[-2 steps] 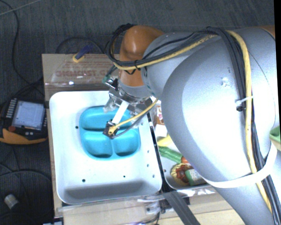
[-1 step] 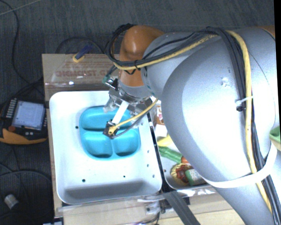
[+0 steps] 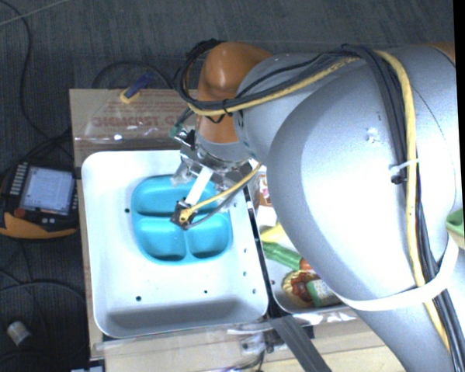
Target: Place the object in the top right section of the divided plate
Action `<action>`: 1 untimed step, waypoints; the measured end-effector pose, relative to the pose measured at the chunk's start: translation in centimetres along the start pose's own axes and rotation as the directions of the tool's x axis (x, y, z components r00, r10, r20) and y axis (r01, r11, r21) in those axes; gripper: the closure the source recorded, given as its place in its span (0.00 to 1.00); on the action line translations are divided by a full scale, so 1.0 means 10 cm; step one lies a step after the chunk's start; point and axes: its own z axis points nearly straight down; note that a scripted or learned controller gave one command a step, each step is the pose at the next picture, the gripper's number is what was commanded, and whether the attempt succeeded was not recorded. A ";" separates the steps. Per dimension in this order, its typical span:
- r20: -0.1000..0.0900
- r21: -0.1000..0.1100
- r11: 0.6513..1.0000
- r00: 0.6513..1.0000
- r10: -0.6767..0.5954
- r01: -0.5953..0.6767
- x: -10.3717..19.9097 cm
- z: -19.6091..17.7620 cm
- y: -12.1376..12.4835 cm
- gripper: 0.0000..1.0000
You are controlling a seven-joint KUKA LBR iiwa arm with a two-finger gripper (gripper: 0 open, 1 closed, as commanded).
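A blue divided plate (image 3: 172, 227) lies in the left white bin (image 3: 111, 250), with a wide section at its top and two smaller ones below. My gripper (image 3: 195, 185) hangs over the plate's upper right part, under the orange band of the wrist. The arm hides what is below the gripper, and I see no object on the bare parts of the plate.
The right bin (image 3: 274, 300) is mostly covered by the arm. At its left side lie a green and yellow item (image 3: 281, 253) and a red and brown item (image 3: 304, 285). A clear plastic bag (image 3: 135, 116) lies behind the left bin.
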 end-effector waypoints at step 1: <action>0.000 0.000 1.000 1.000 0.000 0.000 0.00 0.00 0.00 0.00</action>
